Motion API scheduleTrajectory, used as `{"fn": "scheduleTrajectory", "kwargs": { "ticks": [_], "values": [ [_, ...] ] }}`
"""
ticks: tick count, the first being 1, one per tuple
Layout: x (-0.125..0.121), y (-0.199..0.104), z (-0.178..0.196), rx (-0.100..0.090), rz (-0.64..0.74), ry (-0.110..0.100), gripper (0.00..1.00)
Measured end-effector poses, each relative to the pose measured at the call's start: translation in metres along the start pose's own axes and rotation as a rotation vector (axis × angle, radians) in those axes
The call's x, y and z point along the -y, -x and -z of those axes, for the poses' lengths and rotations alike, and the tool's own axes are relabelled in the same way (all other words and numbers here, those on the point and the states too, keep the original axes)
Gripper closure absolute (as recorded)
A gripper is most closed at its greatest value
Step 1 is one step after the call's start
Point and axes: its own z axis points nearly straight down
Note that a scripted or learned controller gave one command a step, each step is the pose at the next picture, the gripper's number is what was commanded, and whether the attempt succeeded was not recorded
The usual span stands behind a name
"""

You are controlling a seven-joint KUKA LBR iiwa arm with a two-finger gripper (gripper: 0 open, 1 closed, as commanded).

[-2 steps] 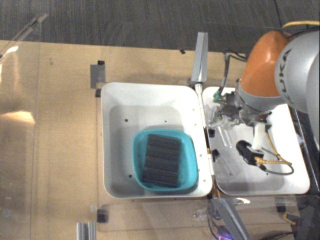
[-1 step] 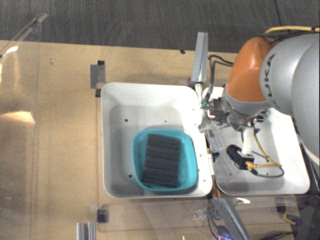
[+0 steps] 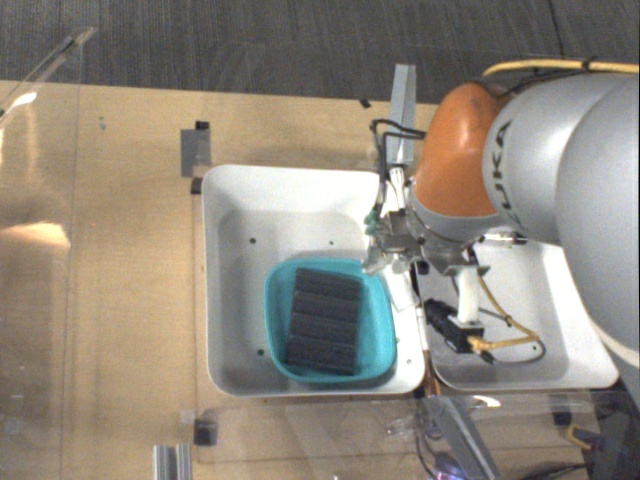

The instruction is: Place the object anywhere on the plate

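1. Grey KUKA arm fills the view's right, nearest the camera; its orange band hangs over the wall between the two white bins.
2. Gripper sits below the band, at the left bin's right wall. The wrist covers it, so whether it is spread or closed is not readable; nothing is seen held in it.
3. Task object: dark grey ribbed block. It lies flat on the teal plate in the left bin, inside the rim.
4. Key relation: the block lies down and left of the gripper, near but apart. Its long axis runs almost top to bottom in view, tilted slightly.
5. Judgement: placement looks done; next is likely a clean retreat.
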Motion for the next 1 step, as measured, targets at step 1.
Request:
{"fn": "scheduleTrajectory", "kwargs": {
  "ticks": [1],
  "values": [
    [-0.0001,0.0004,0.0001,0.0,-0.001,0.0,0.0]
  ]
}}
